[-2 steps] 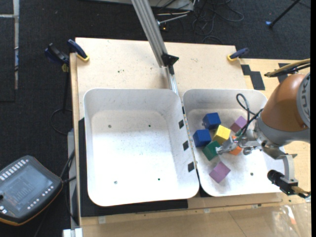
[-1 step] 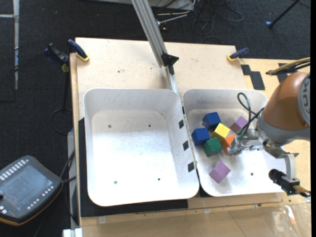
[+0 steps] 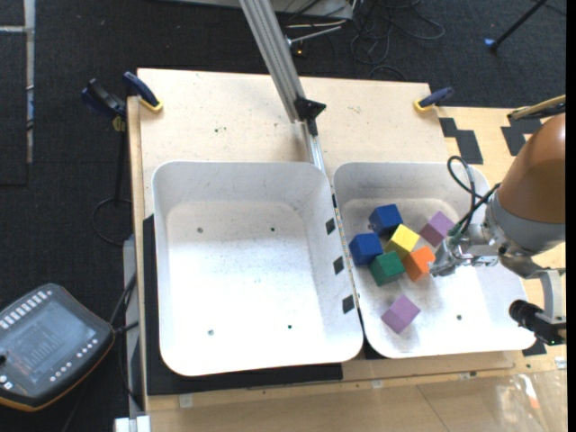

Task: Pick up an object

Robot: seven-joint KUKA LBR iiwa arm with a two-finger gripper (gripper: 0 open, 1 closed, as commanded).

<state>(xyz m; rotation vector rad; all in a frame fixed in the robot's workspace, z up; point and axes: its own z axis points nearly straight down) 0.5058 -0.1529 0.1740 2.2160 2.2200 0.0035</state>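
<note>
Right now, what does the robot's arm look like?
The arm is chunky and rounded: a big orange-brown dome on top, grey casing below. Black cables loop beside it. Its end effector is small, silvery metal with dark parts.

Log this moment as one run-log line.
gripper: low in right bin | beside orange block | nothing seen held | purple block apart

Gripper (image 3: 443, 265): low in the right bin (image 3: 468, 331), touching the orange block (image 3: 419, 261)
Blocks: clustered just left of the gripper
Left bin (image 3: 180, 241): beside it
</note>
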